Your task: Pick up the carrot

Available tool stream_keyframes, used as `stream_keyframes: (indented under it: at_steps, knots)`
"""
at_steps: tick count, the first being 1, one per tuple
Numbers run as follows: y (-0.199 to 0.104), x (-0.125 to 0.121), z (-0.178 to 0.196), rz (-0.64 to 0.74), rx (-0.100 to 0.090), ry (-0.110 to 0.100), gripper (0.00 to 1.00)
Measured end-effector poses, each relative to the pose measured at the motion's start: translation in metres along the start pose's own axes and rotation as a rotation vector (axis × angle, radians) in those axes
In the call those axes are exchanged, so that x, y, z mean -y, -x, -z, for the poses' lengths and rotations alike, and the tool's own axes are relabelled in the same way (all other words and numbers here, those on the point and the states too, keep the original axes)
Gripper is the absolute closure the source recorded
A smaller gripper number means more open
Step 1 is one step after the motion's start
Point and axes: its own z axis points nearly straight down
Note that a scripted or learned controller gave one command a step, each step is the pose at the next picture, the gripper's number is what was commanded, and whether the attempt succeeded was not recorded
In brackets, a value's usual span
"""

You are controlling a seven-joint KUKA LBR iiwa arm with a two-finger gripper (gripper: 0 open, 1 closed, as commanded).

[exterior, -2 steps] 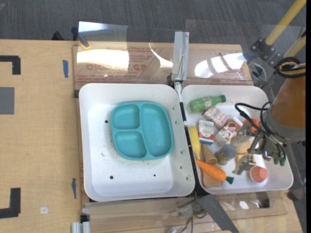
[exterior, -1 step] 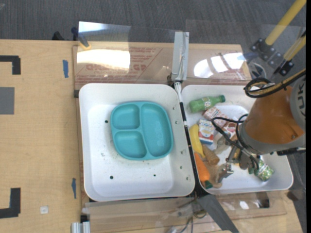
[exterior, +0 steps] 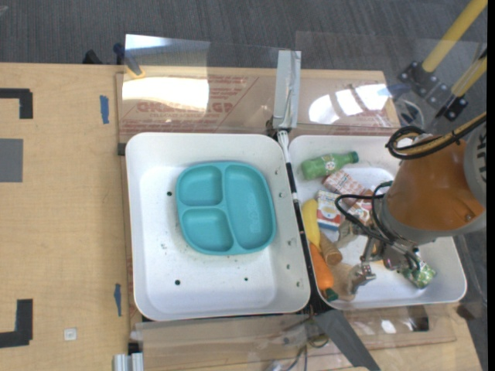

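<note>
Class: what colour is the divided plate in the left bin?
Teal blue all over; the divided plate shows clearly in the camera view.

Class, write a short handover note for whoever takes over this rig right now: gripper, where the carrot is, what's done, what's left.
Gripper: low in the right bin, beside the carrot, nothing seen between its fingers.
Carrot: lying along the right bin's left wall, near the front, below the banana.
Done: arm is down in the right bin.
Left: close on the carrot and lift it. The blue tray sits in the left bin.
</note>
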Motion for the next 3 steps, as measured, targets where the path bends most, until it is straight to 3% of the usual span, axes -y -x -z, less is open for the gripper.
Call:
stream_keyframes:
  at_steps: [1, 2, 3]
  knots:
    - [0.009, 0.004, -0.001, 0.294, -0.006, 0.003, 0.00]
    - [0.047, 0.051, -0.001, 0.507, -0.004, -0.001, 0.00]
    - [0.012, 0.003, 0.031, 0.427, -0.018, 0.007, 0.00]
